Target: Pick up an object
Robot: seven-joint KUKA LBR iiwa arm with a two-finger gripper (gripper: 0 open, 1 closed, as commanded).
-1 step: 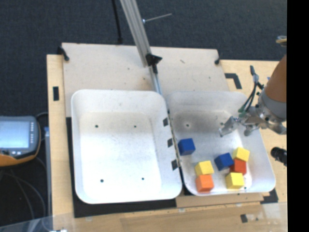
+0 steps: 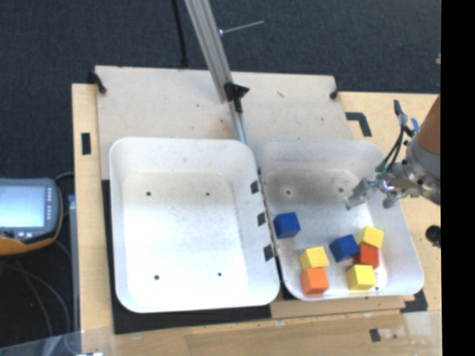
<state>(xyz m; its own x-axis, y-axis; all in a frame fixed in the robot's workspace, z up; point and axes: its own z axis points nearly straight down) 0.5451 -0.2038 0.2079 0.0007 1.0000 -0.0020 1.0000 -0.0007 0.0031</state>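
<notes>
Two bins sit side by side; the right bin (image 2: pixel 335 162) holds blocks (image 2: pixel 338 258) clustered at its near end.

Robotics lab, by every sign: plywood counter (image 2: pixel 185 102) on dark carpet, two shallow white bins (image 2: pixel 189 225) side by side, slanted aluminium rail (image 2: pixel 208 39) rising from the counter's back, teach-pendant screen (image 2: pixel 26 206) at the left edge, cabled grey arm (image 2: pixel 419 150) at the right, coloured test cubes (image 2: pixel 334 258) in the right bin.
</notes>
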